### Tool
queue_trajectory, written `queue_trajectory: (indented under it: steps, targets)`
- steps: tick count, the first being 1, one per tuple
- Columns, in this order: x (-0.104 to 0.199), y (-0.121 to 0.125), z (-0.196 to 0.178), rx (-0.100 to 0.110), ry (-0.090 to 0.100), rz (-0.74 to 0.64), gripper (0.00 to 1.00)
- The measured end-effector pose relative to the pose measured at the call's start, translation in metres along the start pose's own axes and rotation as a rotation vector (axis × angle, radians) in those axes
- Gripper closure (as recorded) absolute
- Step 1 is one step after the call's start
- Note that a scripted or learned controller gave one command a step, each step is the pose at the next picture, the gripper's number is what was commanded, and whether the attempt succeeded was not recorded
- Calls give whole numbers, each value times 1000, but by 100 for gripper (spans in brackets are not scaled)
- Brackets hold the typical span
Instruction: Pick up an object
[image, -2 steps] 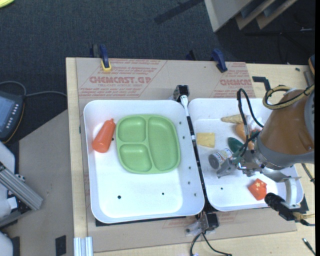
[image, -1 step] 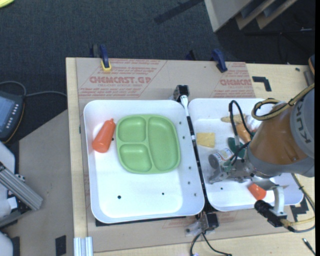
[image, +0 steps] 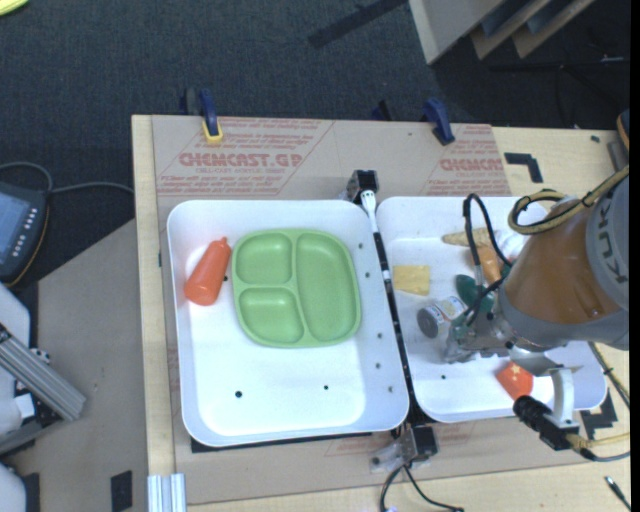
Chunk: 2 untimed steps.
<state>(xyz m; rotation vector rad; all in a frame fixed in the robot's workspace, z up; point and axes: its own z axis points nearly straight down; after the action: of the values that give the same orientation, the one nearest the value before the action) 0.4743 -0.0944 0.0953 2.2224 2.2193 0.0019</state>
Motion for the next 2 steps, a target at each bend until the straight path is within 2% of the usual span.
queue_trajectory:
  steps: [2]
  targets:
    - [4,-7,-112,-5,-2,-3,100]
